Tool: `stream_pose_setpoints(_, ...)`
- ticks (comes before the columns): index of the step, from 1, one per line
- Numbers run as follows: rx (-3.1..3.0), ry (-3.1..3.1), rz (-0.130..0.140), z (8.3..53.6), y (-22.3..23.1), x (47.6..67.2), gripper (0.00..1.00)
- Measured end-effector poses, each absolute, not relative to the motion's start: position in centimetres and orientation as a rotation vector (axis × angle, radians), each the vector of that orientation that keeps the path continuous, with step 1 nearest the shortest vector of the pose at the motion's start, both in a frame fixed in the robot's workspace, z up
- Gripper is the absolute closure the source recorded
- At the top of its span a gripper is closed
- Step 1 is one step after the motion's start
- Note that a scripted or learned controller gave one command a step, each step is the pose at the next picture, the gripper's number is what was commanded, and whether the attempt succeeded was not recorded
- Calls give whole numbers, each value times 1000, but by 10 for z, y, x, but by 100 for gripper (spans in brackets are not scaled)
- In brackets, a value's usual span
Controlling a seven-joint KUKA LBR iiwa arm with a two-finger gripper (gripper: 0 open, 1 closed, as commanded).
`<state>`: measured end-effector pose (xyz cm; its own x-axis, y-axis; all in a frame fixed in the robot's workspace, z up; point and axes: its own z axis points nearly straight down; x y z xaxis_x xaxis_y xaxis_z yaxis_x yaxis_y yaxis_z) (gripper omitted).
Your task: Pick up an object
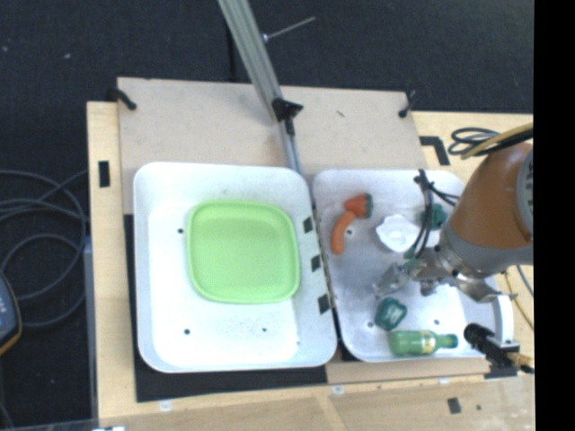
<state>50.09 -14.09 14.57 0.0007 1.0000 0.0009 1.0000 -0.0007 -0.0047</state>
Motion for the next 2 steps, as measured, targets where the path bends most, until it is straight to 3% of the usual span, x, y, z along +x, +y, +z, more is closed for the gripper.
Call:
stream_pose_setpoints(1, -2223, -2221, 1, 100, -141, 501, 0)
stream_pose_setpoints(2, -2226, -2221, -4, 112, -142, 502, 100)
